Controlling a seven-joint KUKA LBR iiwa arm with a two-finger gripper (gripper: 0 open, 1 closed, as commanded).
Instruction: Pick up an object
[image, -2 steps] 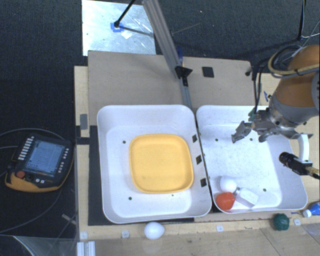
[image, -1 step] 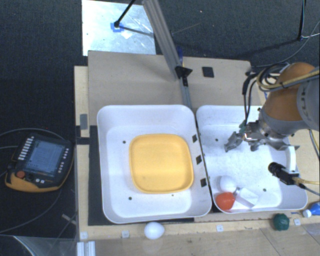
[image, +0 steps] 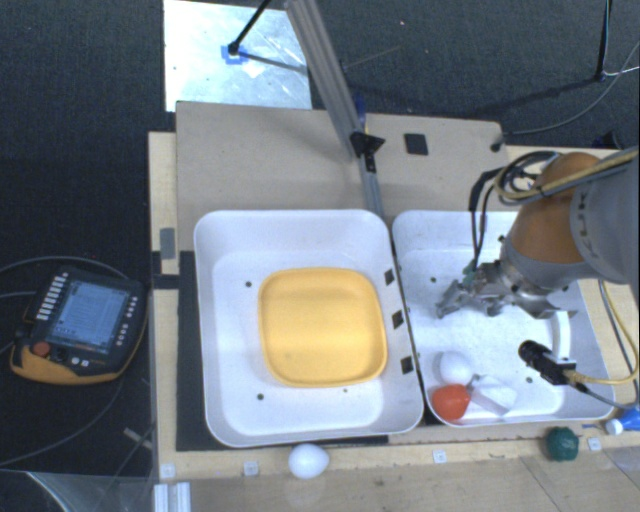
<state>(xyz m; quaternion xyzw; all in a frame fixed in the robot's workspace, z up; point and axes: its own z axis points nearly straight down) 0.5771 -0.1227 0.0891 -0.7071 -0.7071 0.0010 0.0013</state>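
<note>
Camera view, top-down at a slant: two white bins side by side on the bench (image: 270, 140). Left bin (image: 225, 250) holds a yellow plate (image: 323, 326), square with rounded corners, lying flat in the middle. Right bin (image: 425, 235) has the arm (image: 585, 225) reaching in from the right, orange band above the wrist. End effector (image: 452, 300) sits low over the middle of the right bin, fingers pointing left; can't tell how far open they are, and nothing is visibly between them. Pickable objects cluster at the near edge of the right bin: white ball (image: 455, 367), red ball (image: 451, 401) just in front of it and touching or nearly so, and a white flat piece (image: 492, 397) beside the red ball on its right. All three are apart from the end effector, nearer the camera. Black connector (image: 540, 360) on a cable hangs over the bin's right part. Outside the bins: white egg (image: 308, 461) on the bench's front edge below the left bin, green ball (image: 561, 443) at the front right, teach pendant (image: 78, 321) on the dark floor at far left. Grey pole (image: 335, 85) slants down from the top to the gap between the bins.
</note>
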